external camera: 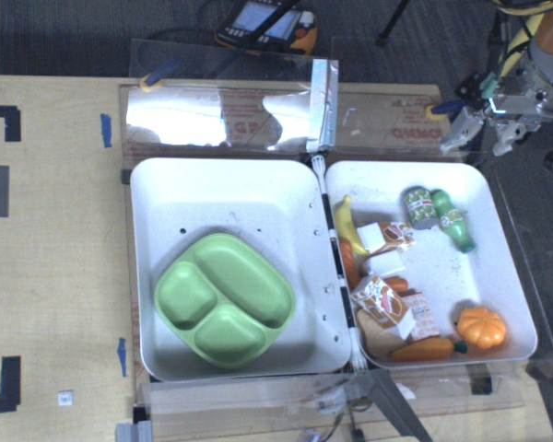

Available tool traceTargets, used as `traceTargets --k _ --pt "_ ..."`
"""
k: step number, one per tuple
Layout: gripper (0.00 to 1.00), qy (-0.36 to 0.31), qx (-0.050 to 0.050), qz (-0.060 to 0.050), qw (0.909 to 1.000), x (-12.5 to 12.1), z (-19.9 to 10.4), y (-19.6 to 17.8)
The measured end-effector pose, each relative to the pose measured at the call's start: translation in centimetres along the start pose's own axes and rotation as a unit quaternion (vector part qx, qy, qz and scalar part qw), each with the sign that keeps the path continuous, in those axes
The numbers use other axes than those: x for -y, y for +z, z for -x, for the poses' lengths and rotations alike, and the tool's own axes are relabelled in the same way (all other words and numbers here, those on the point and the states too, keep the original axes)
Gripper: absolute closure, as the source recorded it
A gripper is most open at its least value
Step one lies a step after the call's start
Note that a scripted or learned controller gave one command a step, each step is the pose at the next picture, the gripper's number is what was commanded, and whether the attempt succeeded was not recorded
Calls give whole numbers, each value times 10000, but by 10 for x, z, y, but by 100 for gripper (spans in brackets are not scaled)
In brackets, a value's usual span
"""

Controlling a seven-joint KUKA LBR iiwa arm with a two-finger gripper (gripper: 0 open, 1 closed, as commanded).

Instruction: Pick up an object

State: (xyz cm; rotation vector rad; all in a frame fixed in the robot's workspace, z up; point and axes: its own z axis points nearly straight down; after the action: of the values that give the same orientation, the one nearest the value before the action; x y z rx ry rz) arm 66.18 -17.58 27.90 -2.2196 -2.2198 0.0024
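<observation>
Gripper [487,136] is seen hovering beyond the far right corner of the right bin [498,201], well apart from every object and with nothing between its parted fingers, so the pick is judged not yet begun. A green divided tray [223,297] is held in the left bin [166,191], while a banana [351,228], snack packets [384,304], a green bottle [452,221], a carrot [424,349] and a small orange pumpkin [480,327] are held in the right bin.

The grey KUKA arm with its orange band [546,33] enters at the upper right corner of the frame. Its two-finger gripper [484,134] hangs at the wrist's lower end, pale fingers [458,136] pointing down and left, spread apart, nothing between them.
</observation>
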Motion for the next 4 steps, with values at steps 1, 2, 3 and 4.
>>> traceTargets --k 1,2,3,4 --pt "0 192 5 4 9998 -6 -1 110" --pt "0 -84 8 22 10000 4 18 184" --pt "100 -87 15 30 10000 3 17 174" --pt "100 288 7 15 9996 -6 -15 172"
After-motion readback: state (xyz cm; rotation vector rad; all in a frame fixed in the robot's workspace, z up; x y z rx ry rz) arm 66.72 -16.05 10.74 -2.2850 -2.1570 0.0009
